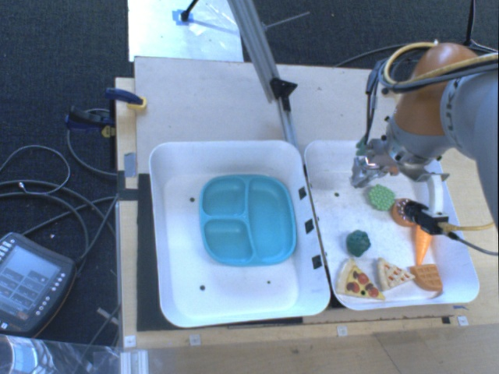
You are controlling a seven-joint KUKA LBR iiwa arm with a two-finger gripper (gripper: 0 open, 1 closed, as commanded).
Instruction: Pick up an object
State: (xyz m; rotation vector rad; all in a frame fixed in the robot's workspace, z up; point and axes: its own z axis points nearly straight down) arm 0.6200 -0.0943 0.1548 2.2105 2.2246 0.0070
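My gripper [363, 173] hangs low over the far left part of the right bin [327, 162], with nothing visibly in it. Just to its right and nearer the front lies a light green round toy [381, 197]. A dark green lumpy toy [358, 242] sits in the middle of the bin. Along the front edge lie a pizza slice [359, 280], a toast wedge [394, 273] and an orange chip [428, 277]. A carrot [422, 245] and a brown round piece [404, 210] lie at the right.
The left bin [175, 287] holds a blue divided plate [248, 218]. A grey pole [257, 41] slants across the bench behind the bins. Cables and a handheld pendant [27, 279] lie on the floor at the left. The arm's cables trail over the right bin's right side.
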